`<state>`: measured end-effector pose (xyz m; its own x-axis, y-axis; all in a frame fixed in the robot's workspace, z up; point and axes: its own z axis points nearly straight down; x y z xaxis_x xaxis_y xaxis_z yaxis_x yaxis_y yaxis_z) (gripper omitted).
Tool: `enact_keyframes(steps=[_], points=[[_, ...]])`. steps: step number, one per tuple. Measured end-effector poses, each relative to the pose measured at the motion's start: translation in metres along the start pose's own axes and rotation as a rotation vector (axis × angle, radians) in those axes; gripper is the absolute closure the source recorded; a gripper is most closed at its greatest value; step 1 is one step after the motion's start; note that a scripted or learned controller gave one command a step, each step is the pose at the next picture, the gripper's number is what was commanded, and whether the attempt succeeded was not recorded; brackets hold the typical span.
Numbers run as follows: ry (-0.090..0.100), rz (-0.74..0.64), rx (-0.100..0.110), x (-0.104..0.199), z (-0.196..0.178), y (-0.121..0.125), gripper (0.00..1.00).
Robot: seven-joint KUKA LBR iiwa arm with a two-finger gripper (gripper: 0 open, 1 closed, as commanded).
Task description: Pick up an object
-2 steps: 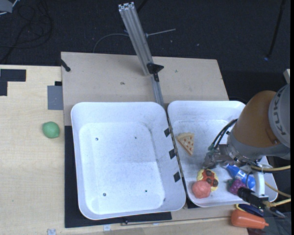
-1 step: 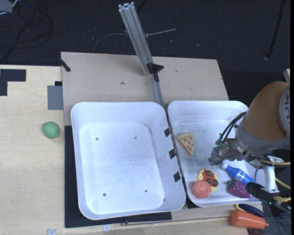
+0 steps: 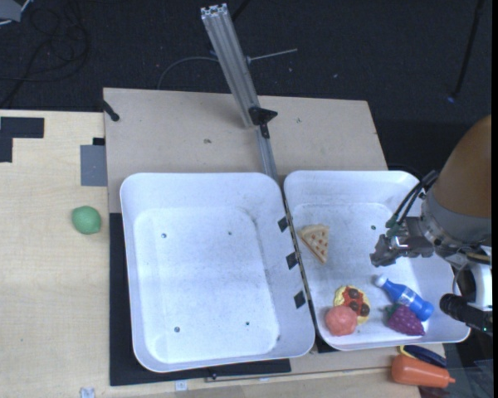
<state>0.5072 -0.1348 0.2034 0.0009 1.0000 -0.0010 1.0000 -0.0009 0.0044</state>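
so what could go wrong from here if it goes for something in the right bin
1. The gripper hangs just above the blue bottle, which lies on its side: it may roll away from the fingers.
2. The bottle, purple grapes and red fruit crowd the near corner, so a grasp could knock a neighbour.
3. They sit close to the right bin wall, which could block a finger.

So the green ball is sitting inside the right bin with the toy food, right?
Not quite. The camera view shows the green ball lying out on the bench, left of both bins. The toy food does sit in the right bin: a waffle slice, a red fruit, purple grapes and a blue bottle.
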Motion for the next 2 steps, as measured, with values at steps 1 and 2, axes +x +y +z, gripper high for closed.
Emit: enact_keyframes(steps=[1,2], points=[[0.001,0.000,0.004,-0.001,-0.011,0.000,1.00],[0.002,-0.004,0.004,0.049,-0.023,0.011,1.00]])
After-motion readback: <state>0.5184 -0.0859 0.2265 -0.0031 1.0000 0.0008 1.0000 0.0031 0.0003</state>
